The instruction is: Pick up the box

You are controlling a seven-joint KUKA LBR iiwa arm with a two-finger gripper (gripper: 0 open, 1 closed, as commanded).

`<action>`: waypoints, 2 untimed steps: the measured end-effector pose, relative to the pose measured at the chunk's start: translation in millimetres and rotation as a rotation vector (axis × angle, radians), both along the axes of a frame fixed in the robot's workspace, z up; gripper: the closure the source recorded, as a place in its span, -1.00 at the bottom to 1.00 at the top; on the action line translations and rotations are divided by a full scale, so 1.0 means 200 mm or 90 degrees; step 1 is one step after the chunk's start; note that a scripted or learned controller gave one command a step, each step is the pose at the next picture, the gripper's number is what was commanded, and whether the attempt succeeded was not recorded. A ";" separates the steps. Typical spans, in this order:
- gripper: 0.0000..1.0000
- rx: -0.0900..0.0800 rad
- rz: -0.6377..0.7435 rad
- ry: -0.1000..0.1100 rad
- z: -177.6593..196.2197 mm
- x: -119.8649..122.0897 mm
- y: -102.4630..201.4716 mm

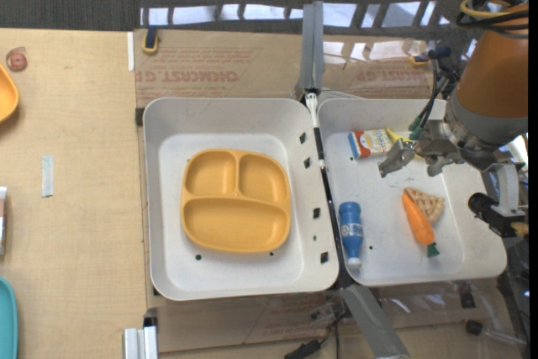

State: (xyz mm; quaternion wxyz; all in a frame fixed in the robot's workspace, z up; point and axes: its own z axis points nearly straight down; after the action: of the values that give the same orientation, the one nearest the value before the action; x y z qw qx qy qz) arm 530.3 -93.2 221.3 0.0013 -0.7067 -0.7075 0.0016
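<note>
The gripper (412,157), seemingly spread and holding nothing, is seen just right of the box (371,142); the box could be nudged aside if closed off-centre.

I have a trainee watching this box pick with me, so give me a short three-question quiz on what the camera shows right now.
1. True or false: the box lies in the right bin.
2. What sits in the left bin? A) a blue bottle B) a yellow divided plate C) a carrot
3. Fill in: the blue bottle lies near the right bin's ____ wall.

Key
1. True; it lies at the far left of that bin, with the gripper just to its right.
2. B; the yellow divided plate.
3. Left; the carrot lies to the bottle's right.
</note>
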 end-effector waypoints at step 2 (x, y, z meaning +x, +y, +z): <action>-1.00 0.000 0.039 -0.003 -0.57 0.51 -0.02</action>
State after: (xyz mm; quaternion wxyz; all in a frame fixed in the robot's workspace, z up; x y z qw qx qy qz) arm 631.8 -97.0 107.6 -0.0007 -0.6849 -0.7286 0.0002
